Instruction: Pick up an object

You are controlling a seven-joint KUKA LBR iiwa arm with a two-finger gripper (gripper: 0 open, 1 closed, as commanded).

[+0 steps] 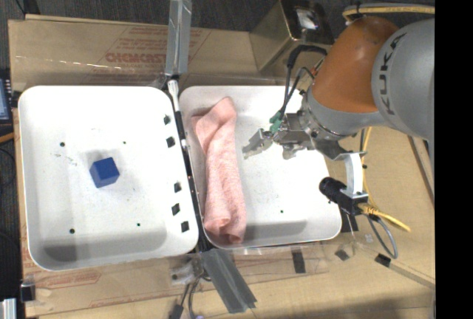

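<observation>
A pink rolled cloth (222, 170) lies lengthwise along the left side of the right bin (310, 225). A small blue cube (105, 171) rests in the left bin (44, 236), left of its middle. My gripper (272, 147) hangs over the right bin, just right of the cloth's upper half and apart from it. Its two fingers stand open with nothing between them. The grey arm with its orange band (355, 74) comes in from the upper right.
A grey metal divider (179, 37) runs between the bins, with black clips along the shared wall. A tan box (288, 29) stands behind the right bin. Cables and a black fitting (340, 193) hang by that bin's right wall.
</observation>
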